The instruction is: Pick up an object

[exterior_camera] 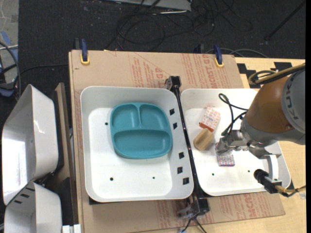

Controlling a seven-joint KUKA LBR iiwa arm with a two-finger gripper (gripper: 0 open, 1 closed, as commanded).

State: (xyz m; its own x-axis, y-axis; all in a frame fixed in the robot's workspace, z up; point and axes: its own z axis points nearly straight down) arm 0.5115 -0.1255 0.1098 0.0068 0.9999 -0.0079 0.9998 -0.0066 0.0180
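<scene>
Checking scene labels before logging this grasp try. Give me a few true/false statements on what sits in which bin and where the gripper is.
1. The teal divided plate lies in the left bin. True.
2. The gripper is over the left bin. False: it is over the right bin.
3. A tan cylinder lies in the right bin. True.
4. The red-and-white packet lies on the plate. False: it lies in the right bin, above the cylinder in the view.
5. A small patterned packet lies just below the gripper in the view. True.
</scene>
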